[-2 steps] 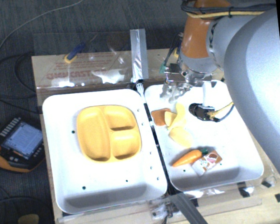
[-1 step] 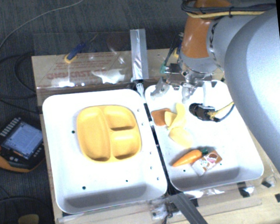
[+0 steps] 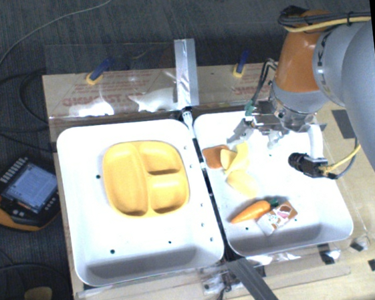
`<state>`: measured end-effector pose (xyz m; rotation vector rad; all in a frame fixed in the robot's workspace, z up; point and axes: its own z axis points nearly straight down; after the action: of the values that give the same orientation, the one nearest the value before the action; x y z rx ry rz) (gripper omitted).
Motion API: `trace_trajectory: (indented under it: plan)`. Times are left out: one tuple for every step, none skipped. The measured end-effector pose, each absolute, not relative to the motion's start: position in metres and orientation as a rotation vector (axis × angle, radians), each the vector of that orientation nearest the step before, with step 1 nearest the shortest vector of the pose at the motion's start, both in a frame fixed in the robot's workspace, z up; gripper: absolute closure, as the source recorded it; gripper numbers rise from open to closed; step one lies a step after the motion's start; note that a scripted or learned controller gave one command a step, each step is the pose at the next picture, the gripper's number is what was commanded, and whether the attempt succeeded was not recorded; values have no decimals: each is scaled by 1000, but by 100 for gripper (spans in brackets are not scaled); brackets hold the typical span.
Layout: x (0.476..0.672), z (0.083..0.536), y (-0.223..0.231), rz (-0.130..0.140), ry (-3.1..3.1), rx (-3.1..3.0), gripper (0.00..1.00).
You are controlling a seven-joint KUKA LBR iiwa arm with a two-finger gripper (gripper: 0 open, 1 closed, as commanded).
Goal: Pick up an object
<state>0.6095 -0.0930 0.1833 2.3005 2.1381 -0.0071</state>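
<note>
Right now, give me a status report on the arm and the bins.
Gripper over right bin, above yellow piece. Nothing seen held. Carrot near front wall. Yellow tray in left bin.

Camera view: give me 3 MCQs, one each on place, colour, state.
1. Where does the yellow divided tray lie?
A. left bin
B. right bin
C. the floor

2. What colour is the carrot?
A. green
B. orange
C. blue

3. How does the end effector stand?
A. lifted clear holding the carrot
B. parked over the left bin
C. over the right bin, near the yellow pieces

Key: 1 A, the tray sits in the left bin. 2 B, it is plainly orange. 3 C, it hangs over the right bin's upper part; the carrot lies on the bin floor.
</note>
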Motion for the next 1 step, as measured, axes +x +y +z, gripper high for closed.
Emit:
trace_trajectory:
  plan:
    - [580,93,-101,-2,2143,2299,0]
